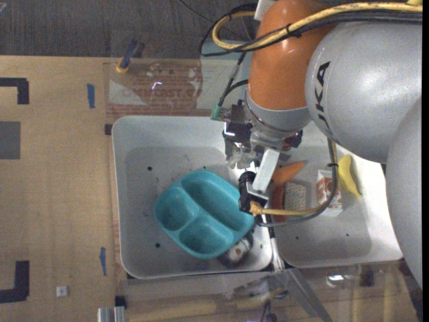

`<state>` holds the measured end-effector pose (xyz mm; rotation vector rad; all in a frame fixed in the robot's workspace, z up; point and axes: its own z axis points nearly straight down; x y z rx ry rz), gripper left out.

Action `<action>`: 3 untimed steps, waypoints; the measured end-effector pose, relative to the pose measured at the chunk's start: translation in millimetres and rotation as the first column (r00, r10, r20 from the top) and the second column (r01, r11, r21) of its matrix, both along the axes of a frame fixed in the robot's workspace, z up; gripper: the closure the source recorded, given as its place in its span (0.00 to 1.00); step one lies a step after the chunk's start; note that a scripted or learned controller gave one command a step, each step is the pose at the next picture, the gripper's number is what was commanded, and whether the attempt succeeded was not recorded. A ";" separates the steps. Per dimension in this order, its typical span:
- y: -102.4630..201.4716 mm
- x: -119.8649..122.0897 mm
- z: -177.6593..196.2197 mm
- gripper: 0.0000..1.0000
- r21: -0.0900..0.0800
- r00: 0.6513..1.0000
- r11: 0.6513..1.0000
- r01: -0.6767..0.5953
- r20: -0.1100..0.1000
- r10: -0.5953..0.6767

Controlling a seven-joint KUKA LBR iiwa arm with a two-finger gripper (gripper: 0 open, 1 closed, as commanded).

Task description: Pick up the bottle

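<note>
The arm [362,79] is showing the letters "KA". The end effector [238,157], openness untellable, is hovering over one teal tray [194,220]; the bottle [234,252] is apparently peeking from beneath it, in the view's left bin [134,180].

In the left bin [134,153] a divided tray [194,220] lies toward the near right corner, a small item [236,252] tucked under its near edge. The gripper [240,159] hangs over the tray's far right rim. In the right bin [335,240] a carton [326,188] lies right of a mesh pad [295,194].
</note>
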<state>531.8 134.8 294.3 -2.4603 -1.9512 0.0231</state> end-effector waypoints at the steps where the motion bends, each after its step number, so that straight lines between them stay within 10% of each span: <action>1: 3.4 -0.3 6.6 1.00 -0.004 1.000 1.000 -0.007 -0.006 0.007; 2: 42.0 -47.8 37.4 1.00 0.002 0.986 0.986 0.168 0.005 -0.168; 3: 39.5 -52.7 40.2 1.00 0.006 0.961 0.961 -0.276 0.003 0.276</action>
